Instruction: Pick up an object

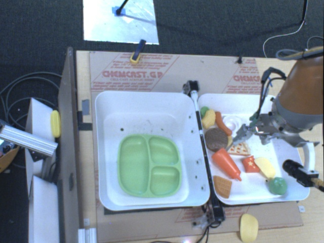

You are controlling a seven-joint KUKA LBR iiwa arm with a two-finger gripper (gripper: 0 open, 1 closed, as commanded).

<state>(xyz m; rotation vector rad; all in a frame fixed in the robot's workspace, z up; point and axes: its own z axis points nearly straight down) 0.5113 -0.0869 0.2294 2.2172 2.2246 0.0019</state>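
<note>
Camera view: metal tool [242, 134], grip state unclear, above triangular pizza slice [238, 148].

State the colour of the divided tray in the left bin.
Light green tray, seen plainly in the camera view.

the grey arm with its orange band [304, 92] is cut off at the 3 o'clock edge. its end effector [243, 134] overlaps the small triangular waffle-patterned toy [238, 148], fingers too blurred to read.
</note>
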